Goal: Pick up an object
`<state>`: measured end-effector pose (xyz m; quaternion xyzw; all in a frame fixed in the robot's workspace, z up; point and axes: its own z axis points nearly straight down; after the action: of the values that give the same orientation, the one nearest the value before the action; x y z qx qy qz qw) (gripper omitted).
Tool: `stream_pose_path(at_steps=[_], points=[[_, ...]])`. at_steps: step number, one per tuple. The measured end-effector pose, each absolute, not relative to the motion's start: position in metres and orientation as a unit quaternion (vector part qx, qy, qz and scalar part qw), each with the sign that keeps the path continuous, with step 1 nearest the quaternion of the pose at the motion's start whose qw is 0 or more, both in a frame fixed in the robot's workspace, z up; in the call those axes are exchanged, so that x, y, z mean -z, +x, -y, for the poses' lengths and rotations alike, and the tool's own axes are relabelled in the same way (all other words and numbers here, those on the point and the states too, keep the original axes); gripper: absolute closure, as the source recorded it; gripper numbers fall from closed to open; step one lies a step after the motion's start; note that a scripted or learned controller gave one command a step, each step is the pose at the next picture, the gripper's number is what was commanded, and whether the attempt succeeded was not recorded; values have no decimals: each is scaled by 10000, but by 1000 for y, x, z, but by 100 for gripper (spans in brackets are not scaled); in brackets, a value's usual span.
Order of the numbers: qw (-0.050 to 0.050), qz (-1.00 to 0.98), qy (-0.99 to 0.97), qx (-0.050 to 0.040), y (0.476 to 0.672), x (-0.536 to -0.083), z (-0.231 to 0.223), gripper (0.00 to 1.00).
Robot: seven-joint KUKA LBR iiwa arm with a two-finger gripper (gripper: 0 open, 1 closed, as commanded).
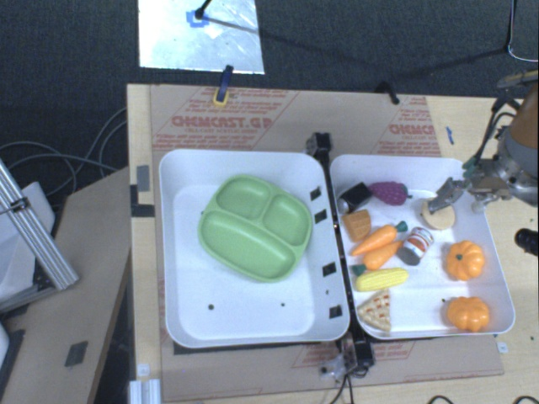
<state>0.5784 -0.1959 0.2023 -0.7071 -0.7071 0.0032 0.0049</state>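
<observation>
On the worktop (253, 112) the left bin (181, 251) carries a green divided plate (255, 226), lying flat and touched by nothing. The right bin (497, 263) has all the loose toys: a black block (354, 195) and purple grapes (388, 193) near its far edge, a tan bread piece (357, 224), a carrot (375, 241), a small can (415, 245), a corn cob (381, 279), a pizza slice (376, 310), and two orange pumpkins (464, 260) further right, one nearer the camera than the other. A pale round disc, perhaps a cookie (440, 216), lies toward the far right side.

Judging by this, the pick is not yet done: every toy rests on the bin floor and nothing is lifted. The tool (445, 196) hangs directly over the cookie, which looks like its target, close to it or possibly touching. Whether the tool is wide or narrow I cannot tell; the view blurs it. The arm reaches in from the right, wrist angled down and leftward over the bin's far right corner. Closing on the disc and lifting remain.
</observation>
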Motion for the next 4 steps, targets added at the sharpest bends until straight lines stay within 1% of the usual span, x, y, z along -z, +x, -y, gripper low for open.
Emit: stream_pose_path(at_steps=[1, 2, 3, 4], points=[[-6, 7083, -7059, 2, 581, -210, 195, 0], [-9, 7077, -7065, 4, 582, -153, 202, 0], [-5, 7077, -7065, 2, 584, -113, 202, 0], [-8, 7076, -7066, 4, 585, -85, 201, 0]])
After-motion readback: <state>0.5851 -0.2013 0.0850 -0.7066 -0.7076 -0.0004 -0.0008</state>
